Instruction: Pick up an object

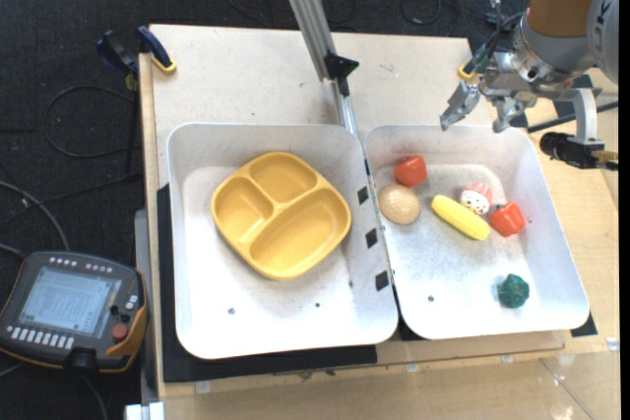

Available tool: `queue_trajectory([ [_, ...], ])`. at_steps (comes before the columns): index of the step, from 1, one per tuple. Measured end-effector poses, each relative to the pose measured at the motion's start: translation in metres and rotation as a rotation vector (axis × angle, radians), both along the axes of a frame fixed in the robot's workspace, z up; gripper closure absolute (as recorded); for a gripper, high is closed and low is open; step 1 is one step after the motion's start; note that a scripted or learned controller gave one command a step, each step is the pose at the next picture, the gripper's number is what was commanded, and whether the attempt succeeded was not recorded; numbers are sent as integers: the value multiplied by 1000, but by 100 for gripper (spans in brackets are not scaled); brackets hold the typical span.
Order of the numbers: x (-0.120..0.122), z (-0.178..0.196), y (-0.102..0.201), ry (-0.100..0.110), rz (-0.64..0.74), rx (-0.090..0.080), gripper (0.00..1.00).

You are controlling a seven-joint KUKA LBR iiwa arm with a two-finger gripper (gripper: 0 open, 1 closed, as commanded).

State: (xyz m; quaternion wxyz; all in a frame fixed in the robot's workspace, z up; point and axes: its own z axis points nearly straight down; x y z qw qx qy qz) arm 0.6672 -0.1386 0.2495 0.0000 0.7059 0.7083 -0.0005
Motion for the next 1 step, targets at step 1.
queue_trajectory([
  [1,1,10,0,-3,3,-1,100],
])
